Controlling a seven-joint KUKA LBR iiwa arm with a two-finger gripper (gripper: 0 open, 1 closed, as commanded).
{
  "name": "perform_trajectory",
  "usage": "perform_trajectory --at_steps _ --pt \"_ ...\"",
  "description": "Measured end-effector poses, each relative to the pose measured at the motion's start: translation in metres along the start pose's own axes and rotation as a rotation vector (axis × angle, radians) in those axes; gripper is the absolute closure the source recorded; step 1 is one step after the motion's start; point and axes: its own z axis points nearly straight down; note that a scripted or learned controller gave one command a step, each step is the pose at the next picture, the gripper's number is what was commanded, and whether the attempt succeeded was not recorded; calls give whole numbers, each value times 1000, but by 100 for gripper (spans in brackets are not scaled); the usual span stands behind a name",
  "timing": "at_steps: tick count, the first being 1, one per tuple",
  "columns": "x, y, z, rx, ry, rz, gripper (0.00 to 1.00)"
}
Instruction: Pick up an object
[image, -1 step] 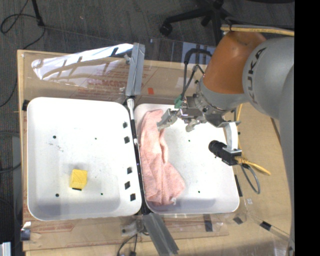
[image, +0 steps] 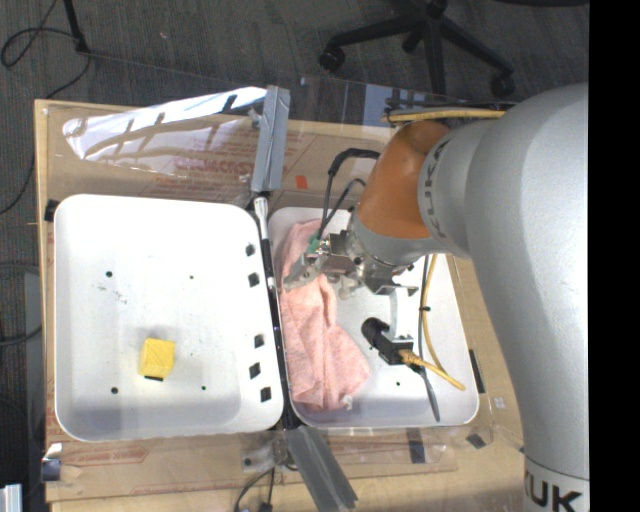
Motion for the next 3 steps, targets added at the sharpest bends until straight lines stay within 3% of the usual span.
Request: perform_trajectory --at_steps 1,2,3 --pt "-30 26 42 -3 0 246 0" --pt "-29 25 33 1 1 242 100" --pt "-14 62 -86 -5 1 78 100"
